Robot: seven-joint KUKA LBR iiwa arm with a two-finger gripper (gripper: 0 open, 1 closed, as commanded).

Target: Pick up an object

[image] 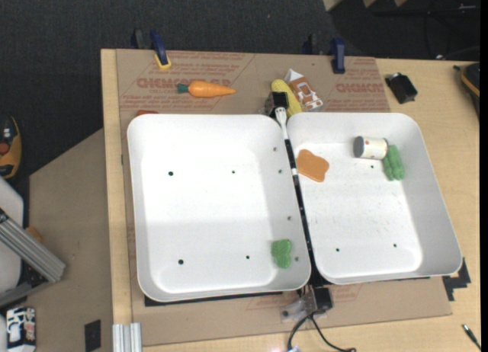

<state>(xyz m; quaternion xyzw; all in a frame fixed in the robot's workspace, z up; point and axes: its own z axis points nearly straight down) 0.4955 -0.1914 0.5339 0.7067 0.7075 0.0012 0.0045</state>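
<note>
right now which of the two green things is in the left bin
The green piece in the left bin's near right corner, lying alone. The other green piece is in the right bin, touching a small white cylinder.

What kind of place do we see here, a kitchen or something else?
Probably a robotics lab bench, not a kitchen: two white bins sit on a cardboard sheet held by clamps, with toy food such as a carrot, and cables at the front.

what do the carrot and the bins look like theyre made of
Carrot: likely moulded toy plastic; even orange with a slight sheen. Left bin and right bin: thin white plastic by the look, smooth with rounded corners, though the camera view cannot confirm it.
</note>
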